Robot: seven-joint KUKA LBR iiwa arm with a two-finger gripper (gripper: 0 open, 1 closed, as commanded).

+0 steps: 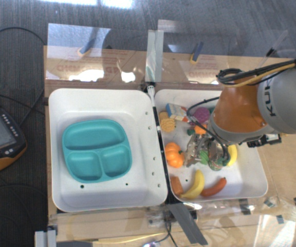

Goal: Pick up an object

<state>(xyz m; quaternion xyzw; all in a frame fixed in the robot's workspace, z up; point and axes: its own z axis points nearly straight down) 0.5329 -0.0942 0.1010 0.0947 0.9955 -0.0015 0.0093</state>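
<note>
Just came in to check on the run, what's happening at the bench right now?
The arm is reaching from the right into the right bin, its gripper low among a pile of toy food. Around it lie an orange, a banana and a red sausage near the front wall. Whether it has grasped anything is unclear from this angle. The left bin holds a teal divided tray, which sits untouched.
</note>
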